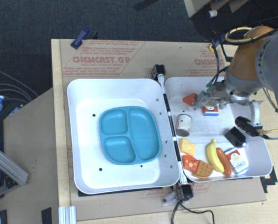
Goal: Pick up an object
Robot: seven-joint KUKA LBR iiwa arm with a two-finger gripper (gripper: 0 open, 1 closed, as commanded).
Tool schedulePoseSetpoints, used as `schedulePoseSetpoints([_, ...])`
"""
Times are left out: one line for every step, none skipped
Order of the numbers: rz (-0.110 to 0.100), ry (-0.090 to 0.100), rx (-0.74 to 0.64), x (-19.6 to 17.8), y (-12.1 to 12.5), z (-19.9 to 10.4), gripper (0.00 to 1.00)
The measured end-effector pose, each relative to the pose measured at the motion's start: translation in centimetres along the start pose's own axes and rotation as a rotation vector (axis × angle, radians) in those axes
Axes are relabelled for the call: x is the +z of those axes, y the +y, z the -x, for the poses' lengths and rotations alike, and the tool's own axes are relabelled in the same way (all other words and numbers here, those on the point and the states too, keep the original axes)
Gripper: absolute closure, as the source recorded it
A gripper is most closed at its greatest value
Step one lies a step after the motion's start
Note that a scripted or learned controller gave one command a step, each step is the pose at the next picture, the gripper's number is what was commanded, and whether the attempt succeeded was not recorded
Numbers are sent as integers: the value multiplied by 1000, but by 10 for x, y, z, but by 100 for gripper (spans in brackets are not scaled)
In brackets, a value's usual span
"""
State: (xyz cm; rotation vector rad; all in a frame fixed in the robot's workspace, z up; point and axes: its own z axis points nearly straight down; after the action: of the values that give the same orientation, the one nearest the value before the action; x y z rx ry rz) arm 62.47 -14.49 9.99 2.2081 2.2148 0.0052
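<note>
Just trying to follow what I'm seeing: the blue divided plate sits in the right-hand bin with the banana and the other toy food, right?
Not quite. The camera view shows the blue divided plate in the left bin. The banana and the other toy food lie in the right bin.

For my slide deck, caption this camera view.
Gripper low in toy-filled right bin; blue divided plate in left bin.

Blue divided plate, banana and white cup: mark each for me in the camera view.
Blue divided plate (pixel 129 134): camera view, centre where the dividers meet.
Banana (pixel 215 157): camera view, middle of its yellow body.
White cup (pixel 183 124): camera view, its side wall.
</note>
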Motion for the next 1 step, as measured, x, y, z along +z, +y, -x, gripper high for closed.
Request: schedulePoseSetpoints([2,-1,-1,-10,1,0,100])
